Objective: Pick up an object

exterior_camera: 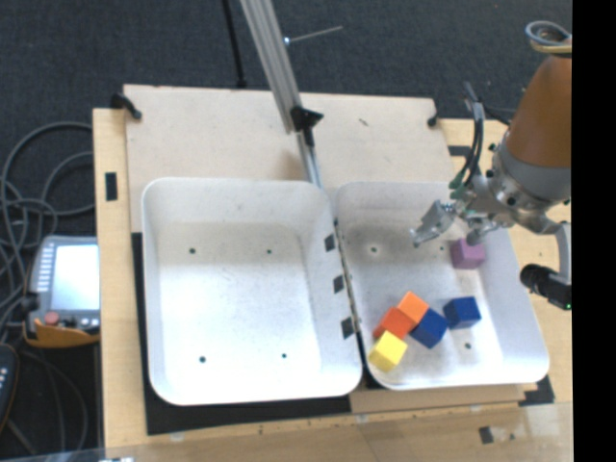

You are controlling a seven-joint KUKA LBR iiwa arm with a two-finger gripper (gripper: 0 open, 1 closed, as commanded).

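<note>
The gripper (452, 221) hangs over the right bin (520, 359) near its far right edge, its metal fingers spread open with nothing between them, and a small lilac cube (469, 253) lies just beside them on the speckled white floor. Toward the near edge sit four foam-like blocks close together: an orange block (406, 314), a yellow block (389, 351) and two blue blocks (446, 321). The left bin (164, 200) has smooth rounded corners

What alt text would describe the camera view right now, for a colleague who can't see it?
The gripper hangs over the right bin, close beside a purple block at that bin's far right. Nearer the front edge lie an orange block, a yellow block and two blue blocks.
</note>
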